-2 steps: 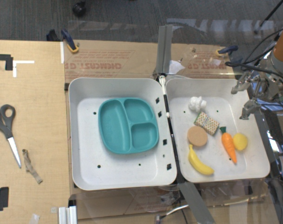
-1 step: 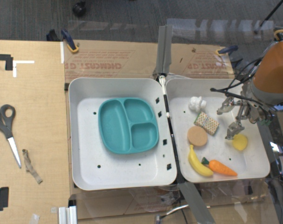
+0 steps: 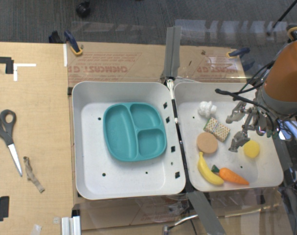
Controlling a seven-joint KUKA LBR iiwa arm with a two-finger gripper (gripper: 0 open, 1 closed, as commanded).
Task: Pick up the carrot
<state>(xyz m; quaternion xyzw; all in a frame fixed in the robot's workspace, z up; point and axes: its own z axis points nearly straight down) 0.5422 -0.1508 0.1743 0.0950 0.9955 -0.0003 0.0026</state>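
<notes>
The orange carrot [image 3: 233, 176] with a green top lies in the right bin [image 3: 190, 131], near its front wall, touching the tip of a yellow banana [image 3: 207, 170]. My gripper [image 3: 238, 131] hovers over the middle right of the same bin, behind the carrot and apart from it. Its fingers [image 3: 234, 114] are spread open and nothing sits between them.
In the right bin also lie a yellow lemon [image 3: 251, 149] close to the fingers, a tan round disc [image 3: 207, 143], a patterned block [image 3: 217, 129] and a white object [image 3: 206, 108]. The left bin [image 3: 84, 131] holds a teal divided plate [image 3: 135, 131]. Scissors [image 3: 7, 133] lie on the bench at far left.
</notes>
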